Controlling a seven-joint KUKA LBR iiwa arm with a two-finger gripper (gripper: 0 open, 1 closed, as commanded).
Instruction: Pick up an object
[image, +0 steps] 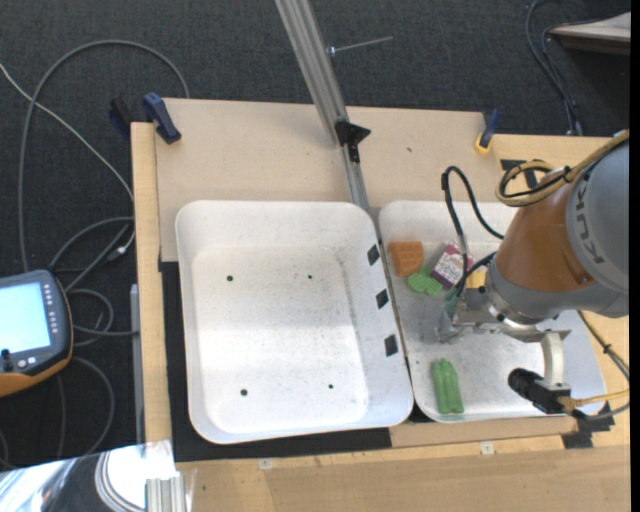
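Observation:
In the right bin (482, 398), an orange block (405, 257) lies near the upper left corner. A small green piece (424, 283) and a pink-purple packet (450, 265) sit just right of it. A longer green object (447, 386) lies near the bin's front edge. My gripper (455, 322) reaches down into the bin just below the small green piece and the packet, and above the long green object. The grey and orange wrist (545, 255) hides the bin's middle and right part. I see nothing held in the gripper.
The left bin (195, 300) stands beside the right one, with black clips (381, 298) along the shared wall. A metal pole (320, 80) slants over the bench's back. A black cable (455, 195) loops off the wrist.

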